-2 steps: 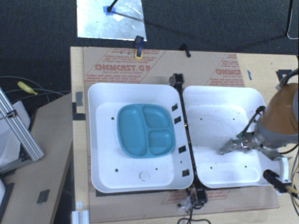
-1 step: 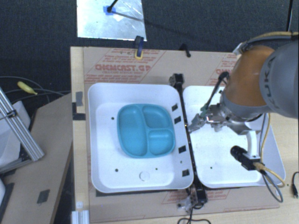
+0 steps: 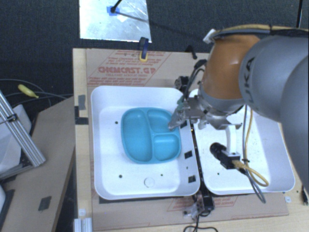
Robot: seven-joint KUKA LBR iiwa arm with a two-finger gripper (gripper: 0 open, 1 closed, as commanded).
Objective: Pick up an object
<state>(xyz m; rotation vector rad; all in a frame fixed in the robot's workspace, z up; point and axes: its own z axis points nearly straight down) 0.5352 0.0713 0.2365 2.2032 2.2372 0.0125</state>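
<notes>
Hovering gripper (image 3: 177, 120) at plate (image 3: 149, 135) rim, 2 o'clock side; grip state unclear. Best bet: straddle rim squarely, then clamp before lifting.

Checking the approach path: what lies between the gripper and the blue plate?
Nothing: in the camera view the gripper sits right at the blue plate's right rim.

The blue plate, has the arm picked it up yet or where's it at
Not yet. Done: the arm has reached over the left bin, and its gripper sits at the right rim of the blue divided plate. In hand: nothing that the view shows; the plate lies flat on the bin floor. Left: grip the plate and lift it clear.
</notes>
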